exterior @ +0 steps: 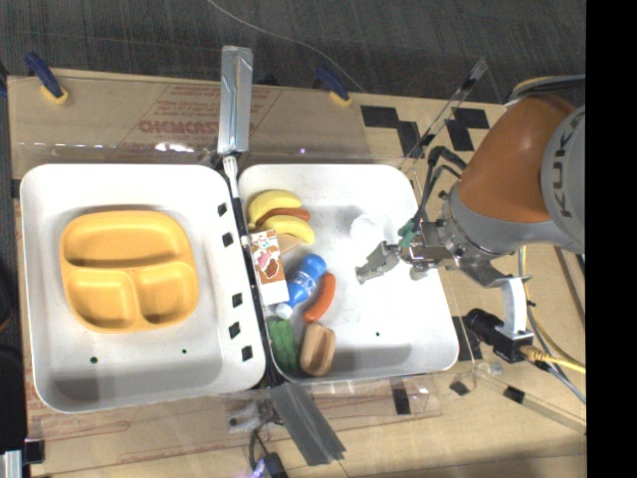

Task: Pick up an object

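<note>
Desk point(119, 98) is tan board with printed red text along its far edge. Landmark used here: the right bin.

Grey arm point(518, 167) with orange band comes in over the right bin's right rim, wrist above the rim.

Left bin point(40, 297) sits touching the right bin's left wall; holds a yellow divided tray point(127, 267), three compartments.

Right bin point(418, 317), white, shallow. Its right half is bare floor.

Pincer point(372, 265) hangs over the right bin's middle, fingers pointing left toward the clutter. Nothing seen between the fingers; how wide they stand, cannot tell, too small and blurred.

Objects are all bunched along the right bin's left wall, apart from the pincer:
- bananas point(279, 217), yellow, at the far end of that wall, with a red strip between the two.
- carton point(267, 265), white with a red picture, lying against the left wall just below the bananas.
- blue bottle point(307, 275), beside the carton, toward the bin's middle.
- orange-red sausage-like piece point(319, 297), touching the blue bottle, closest to the pincer.
- brown bun-like item point(318, 349), at the near-left corner.
- green item point(283, 342), between the bun-like item and the left wall.

Blue clamps point(46, 76) sit on the desk's far edge, beyond the bins.
</note>
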